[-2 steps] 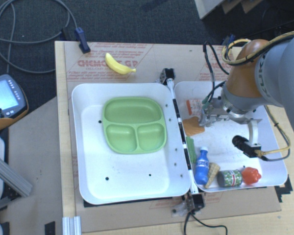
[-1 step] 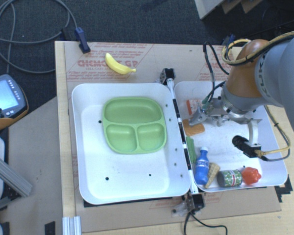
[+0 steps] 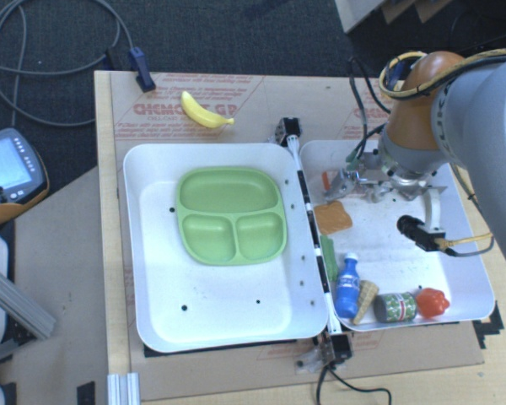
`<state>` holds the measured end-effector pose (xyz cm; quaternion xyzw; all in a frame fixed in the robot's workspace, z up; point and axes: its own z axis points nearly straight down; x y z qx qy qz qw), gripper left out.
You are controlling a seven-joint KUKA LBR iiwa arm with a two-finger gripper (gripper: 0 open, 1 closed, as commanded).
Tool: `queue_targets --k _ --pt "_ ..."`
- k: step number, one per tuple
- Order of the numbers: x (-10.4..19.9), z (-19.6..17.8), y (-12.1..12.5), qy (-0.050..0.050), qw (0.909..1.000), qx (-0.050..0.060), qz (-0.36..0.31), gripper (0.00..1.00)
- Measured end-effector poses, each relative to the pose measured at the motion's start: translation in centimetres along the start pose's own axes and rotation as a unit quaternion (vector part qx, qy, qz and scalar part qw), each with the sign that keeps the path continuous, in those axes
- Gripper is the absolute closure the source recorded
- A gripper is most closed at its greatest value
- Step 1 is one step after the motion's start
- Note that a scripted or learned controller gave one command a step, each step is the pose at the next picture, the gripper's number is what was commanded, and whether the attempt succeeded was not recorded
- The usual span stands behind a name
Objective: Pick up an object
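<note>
Dark carpet lay round the bench (image 3: 236, 91), w/ a banana (image 3: 206, 111) at its far edge. Left bin (image 3: 152, 251) held a green tray (image 3: 232, 213). Gripper (image 3: 347, 180) sat low in the right bin (image 3: 464, 260), far-left part, just above the toast (image 3: 333, 218); open or shut, couldn't tell. Bottle (image 3: 347, 285), cone (image 3: 366, 297), can (image 3: 395, 308) & tomato (image 3: 433, 302) lay along the near edge.

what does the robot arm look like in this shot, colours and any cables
The arm is a thick, rounded grey casing with a glossy orange band above the wrist. A yellow-and-blue cable loops around the top of the orange section, with thin dark cables running down its side. The end effector is a cluster of silvery metal parts. A black fitting sits below it, trailing a yellow cable.
</note>
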<state>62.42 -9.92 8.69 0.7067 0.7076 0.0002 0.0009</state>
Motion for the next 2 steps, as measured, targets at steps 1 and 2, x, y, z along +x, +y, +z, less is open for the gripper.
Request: queue_targets --k 1,2 --pt "0.6 0.2 4.3 0.0 1.0 0.0 0.0 0.0" --pt "0.6 -0.9 4.3 -0.001 1.0 -0.002 -0.001 1.0"
